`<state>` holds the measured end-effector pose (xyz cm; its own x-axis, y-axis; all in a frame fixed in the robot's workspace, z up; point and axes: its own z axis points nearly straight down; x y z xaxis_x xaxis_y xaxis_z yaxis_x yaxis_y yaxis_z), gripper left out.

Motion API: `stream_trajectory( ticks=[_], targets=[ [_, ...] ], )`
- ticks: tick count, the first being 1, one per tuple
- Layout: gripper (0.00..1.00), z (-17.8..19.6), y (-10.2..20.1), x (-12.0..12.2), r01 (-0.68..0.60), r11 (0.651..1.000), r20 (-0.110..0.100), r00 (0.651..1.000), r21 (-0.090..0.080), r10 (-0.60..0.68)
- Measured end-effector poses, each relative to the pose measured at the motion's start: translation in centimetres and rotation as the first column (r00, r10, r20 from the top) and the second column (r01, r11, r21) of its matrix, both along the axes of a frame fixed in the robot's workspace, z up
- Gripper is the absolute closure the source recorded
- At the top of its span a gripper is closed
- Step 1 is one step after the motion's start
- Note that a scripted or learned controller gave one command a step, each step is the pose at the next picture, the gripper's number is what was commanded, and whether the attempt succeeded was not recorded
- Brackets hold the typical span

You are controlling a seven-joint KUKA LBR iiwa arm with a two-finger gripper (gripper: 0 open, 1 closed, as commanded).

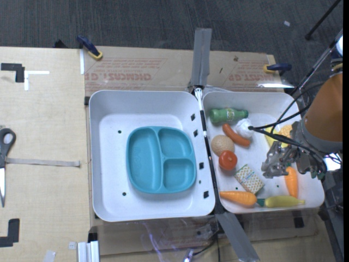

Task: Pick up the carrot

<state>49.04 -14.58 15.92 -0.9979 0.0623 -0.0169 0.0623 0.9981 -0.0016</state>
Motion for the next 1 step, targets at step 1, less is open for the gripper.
stream_trajectory(
  ticks=[1],
  targets=[
    [1.0,-4.35,-7.45,1.59,-0.2,0.98,-0.012,0.98,0.001,0.2]
  ],
)
